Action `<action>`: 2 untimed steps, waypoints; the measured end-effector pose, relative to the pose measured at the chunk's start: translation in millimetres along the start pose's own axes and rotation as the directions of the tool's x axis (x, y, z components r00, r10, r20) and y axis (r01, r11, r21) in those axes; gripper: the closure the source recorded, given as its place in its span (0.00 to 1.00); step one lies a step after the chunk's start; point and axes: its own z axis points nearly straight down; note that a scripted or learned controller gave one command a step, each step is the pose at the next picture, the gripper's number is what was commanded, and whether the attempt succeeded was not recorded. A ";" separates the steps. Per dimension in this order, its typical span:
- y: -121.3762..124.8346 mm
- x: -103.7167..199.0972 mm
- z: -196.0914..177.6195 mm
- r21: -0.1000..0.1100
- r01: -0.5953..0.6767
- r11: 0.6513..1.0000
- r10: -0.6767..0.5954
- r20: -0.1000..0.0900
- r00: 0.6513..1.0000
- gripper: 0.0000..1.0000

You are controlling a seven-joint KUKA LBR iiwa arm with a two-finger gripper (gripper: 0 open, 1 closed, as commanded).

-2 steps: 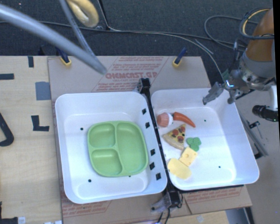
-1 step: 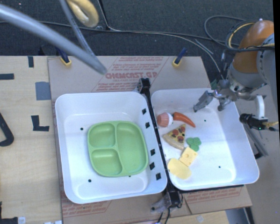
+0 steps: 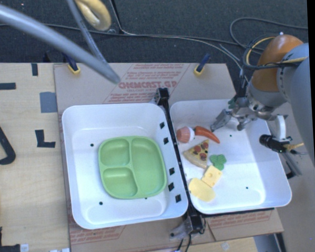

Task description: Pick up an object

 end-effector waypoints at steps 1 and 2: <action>0.8 0.4 -12.7 -0.003 0.001 1.000 -0.001 0.000 1.000 1.00; 5.0 4.2 -56.3 -0.007 0.000 1.000 0.000 -0.002 1.000 1.00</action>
